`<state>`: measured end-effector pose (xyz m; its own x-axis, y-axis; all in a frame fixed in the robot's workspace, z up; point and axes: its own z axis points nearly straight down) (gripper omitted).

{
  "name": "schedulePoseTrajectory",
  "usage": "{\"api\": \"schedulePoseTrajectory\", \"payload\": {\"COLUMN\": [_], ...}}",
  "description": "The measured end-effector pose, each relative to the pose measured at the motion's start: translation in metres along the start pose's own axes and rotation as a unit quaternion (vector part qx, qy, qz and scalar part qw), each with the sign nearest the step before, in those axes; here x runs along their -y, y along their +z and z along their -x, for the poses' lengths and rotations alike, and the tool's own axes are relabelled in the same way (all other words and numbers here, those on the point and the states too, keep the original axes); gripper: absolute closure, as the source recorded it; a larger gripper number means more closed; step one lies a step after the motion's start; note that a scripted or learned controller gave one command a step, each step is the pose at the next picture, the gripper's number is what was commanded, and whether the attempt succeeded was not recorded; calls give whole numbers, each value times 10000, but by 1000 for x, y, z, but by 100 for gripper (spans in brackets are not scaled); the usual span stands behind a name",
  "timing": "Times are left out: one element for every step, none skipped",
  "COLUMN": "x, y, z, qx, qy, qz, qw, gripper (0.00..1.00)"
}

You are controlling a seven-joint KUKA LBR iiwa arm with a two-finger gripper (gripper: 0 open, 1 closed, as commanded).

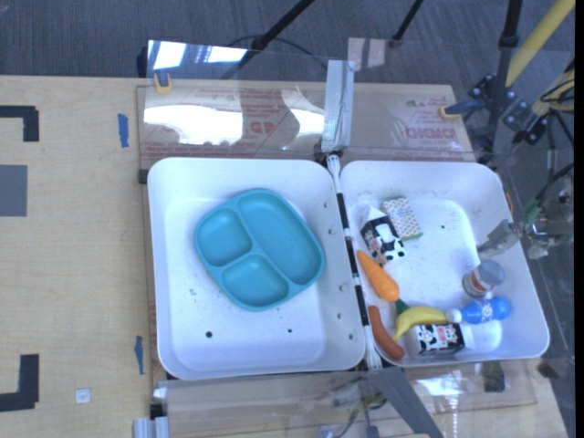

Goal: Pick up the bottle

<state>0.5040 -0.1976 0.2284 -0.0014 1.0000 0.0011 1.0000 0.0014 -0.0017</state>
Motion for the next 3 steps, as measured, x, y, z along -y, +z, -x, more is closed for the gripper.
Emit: {"api": "schedulePoseTrajectory", "payload": {"x": [0,24,5], "y": [0,-21,36], "z": [0,26,12], "qx": [0,14,1], "qy": [0,639,923], "qz": [0,20,-2], "qw": [10000,9980,9957], "gripper": [0,0,0]}}
